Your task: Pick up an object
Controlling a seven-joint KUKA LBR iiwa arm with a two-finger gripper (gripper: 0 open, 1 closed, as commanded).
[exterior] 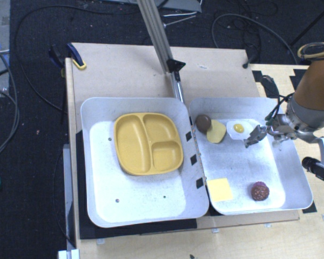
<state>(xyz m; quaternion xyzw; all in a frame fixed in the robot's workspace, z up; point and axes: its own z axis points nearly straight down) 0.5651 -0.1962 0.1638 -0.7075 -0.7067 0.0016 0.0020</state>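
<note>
Hovering beside the fried egg [238, 128], hand [255, 137]; finger state too blurred to tell

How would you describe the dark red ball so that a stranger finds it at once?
Look in the right bin, the one without the yellow tray. Go to its near right corner: the ball lies there, right of the flat yellow square. It is the only round, dark red, speckled thing there.

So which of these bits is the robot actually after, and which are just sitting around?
In play, right bin: fried egg, brown ball, yellow lump, yellow square, red ball, end effector by the egg.

Just lying about: yellow tray in left bin, clamp, cables.
</note>
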